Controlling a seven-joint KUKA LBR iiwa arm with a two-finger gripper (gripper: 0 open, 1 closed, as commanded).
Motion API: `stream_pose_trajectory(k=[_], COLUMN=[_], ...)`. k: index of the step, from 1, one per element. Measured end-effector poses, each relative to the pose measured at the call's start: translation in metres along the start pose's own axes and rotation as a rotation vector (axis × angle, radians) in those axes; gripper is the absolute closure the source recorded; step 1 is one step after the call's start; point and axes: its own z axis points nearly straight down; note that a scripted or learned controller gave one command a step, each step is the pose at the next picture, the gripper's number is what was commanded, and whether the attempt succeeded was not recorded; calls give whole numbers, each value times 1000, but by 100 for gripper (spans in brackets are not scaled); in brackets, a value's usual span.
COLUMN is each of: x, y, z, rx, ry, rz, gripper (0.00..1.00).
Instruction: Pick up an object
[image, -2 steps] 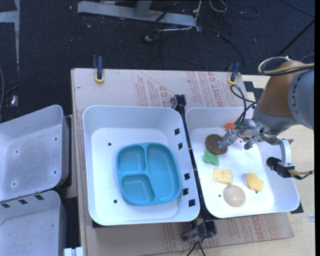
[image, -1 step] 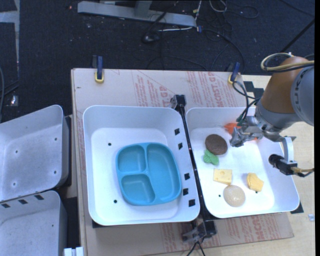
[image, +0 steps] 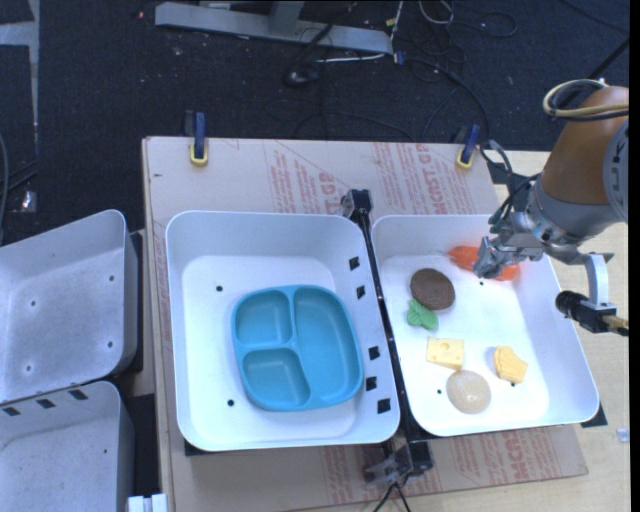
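Red print on brown board

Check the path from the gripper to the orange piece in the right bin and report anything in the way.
Nothing visible blocks it. The gripper sits right at the orange piece, at the far side of the right bin. The brown patty, green piece and yellow cheese lie nearer the camera, off that path.
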Motion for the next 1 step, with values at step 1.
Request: stream_pose_trajectory(k=[1], x=[-1], y=[-5], z=[-46], rx=[0], ry=[0], rz=[0], gripper=[100])
